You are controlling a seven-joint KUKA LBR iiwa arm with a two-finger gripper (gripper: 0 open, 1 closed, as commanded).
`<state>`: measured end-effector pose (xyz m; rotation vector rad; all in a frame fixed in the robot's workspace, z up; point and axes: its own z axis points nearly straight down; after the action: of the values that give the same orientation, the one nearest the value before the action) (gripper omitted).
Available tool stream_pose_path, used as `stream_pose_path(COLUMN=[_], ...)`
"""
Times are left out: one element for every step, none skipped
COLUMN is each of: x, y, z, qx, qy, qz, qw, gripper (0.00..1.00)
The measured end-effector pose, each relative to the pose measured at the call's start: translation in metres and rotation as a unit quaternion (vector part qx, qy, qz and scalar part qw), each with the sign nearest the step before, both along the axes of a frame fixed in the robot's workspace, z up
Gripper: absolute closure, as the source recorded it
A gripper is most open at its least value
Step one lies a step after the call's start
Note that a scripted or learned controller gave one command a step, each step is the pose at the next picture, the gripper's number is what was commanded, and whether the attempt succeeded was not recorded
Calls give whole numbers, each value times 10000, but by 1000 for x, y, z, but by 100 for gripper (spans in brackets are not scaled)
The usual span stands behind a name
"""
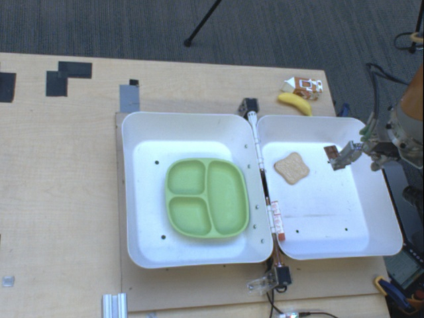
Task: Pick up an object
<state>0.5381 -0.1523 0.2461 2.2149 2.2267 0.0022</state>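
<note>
- Bench (59, 177) of pale wood fills most of the camera view, with dark grey carpet beyond its far edge.
- Two shallow white bins sit side by side on it, their inner rims touching along the middle.
- The left bin (142, 191) holds a light green plate (207, 198) with three compartments, two small ones on its left and one long one on its right; it lies flat near the middle of the bin floor.
- The right bin (331, 224) holds one slice of bread (291, 168), tan and roughly square, lying flat in the far left part of the floor, close to the shared rim.
- The gripper (342, 156) reaches in from the right over the far right part of the right bin, well apart from the slice of bread and to its right.
- Whether its fingers are spread or closed cannot be told; they show as a small dark and grey shape, and nothing can be seen between them.
- The arm (401, 134) behind it is grey, with an orange patch at the right edge of the view.
- A banana (294, 103) lies on the bench just beyond the far rim of the right bin, and a small carton (303, 85) sits just beyond the banana.
- A thin black rod (209, 13) slants across the carpet at the far side.
- Dark tape patches (66, 77) mark the far left of the bench.
</note>
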Motion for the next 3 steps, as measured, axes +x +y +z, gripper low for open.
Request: stream_pose_path(x=[-51, -49, -47], y=[-55, 17, 16], z=[-38, -160, -148], qx=[-8, -5, -9], qy=[3, -33, -60], qz=[-20, -5, 0], qw=[10000, 10000, 10000], gripper=[0, 0, 100])
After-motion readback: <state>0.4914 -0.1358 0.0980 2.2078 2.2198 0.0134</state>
